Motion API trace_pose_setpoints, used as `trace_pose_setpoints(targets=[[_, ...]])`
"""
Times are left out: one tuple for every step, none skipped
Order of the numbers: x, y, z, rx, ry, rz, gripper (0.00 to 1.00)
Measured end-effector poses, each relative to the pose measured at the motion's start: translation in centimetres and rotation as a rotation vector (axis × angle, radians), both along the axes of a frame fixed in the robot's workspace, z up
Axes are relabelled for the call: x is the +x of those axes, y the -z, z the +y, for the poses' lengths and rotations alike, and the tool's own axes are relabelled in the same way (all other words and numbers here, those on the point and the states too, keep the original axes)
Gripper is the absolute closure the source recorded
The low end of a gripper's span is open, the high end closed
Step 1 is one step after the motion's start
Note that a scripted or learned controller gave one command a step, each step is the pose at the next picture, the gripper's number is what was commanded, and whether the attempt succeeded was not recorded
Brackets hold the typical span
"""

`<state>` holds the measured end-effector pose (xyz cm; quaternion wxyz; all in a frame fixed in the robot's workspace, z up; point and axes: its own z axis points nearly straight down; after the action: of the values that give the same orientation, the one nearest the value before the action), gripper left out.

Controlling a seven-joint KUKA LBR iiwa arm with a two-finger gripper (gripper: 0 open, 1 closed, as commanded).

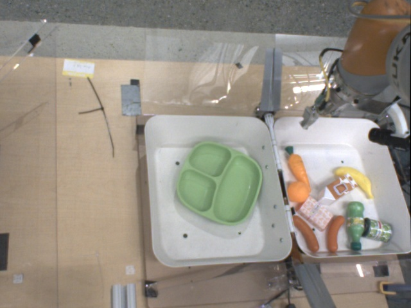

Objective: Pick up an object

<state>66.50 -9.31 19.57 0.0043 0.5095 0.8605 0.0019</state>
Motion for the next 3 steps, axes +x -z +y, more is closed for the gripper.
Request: trace_pose_setpoints(targets=[[0.0, 0.0, 0.0, 0.0, 0.0, 0.0, 0.0], [-1.4, 9.3, -2.2, 0.0, -0.047, 0.003, 0.0], [-4.2, 10.3, -2.9, 0.0, -0.061, 0.002, 0.0]])
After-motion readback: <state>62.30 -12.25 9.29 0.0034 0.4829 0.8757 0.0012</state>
